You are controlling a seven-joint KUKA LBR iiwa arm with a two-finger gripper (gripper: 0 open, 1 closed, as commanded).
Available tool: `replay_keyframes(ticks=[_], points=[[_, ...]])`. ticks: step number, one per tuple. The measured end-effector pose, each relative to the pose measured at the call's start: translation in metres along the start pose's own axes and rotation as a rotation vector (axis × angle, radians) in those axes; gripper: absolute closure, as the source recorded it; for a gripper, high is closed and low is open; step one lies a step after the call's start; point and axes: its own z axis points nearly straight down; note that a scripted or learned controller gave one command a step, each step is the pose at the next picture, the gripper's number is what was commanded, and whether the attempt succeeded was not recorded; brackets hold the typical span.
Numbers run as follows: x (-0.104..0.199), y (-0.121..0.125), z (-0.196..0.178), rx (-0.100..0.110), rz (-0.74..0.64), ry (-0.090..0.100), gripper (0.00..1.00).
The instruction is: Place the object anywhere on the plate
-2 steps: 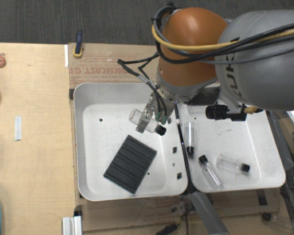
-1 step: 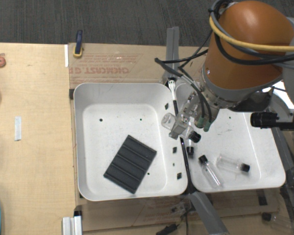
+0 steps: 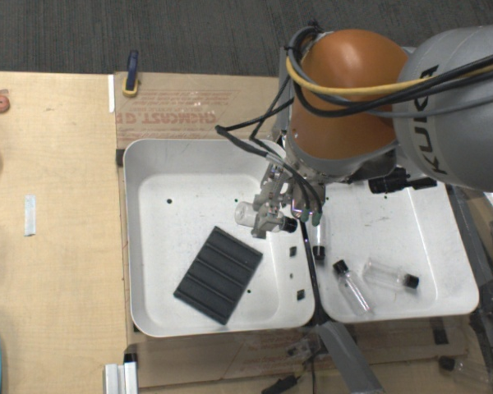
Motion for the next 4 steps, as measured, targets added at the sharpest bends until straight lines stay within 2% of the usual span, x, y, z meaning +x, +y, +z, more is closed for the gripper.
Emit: replay_keyframes(ticks=[1,2,3,4], points=[[0.037,-0.032,-0.065,-0.002,-0.251,-0.005,1.00],[-0.011,0.013,-0.178,-0.002,-0.624,-0.007,1.00],[0.002,0.077,-0.161,-0.002,-0.987,-0.004,1.00],[-0.039,0.107,-0.146,-0.002,-1.187,-0.006,1.00]])
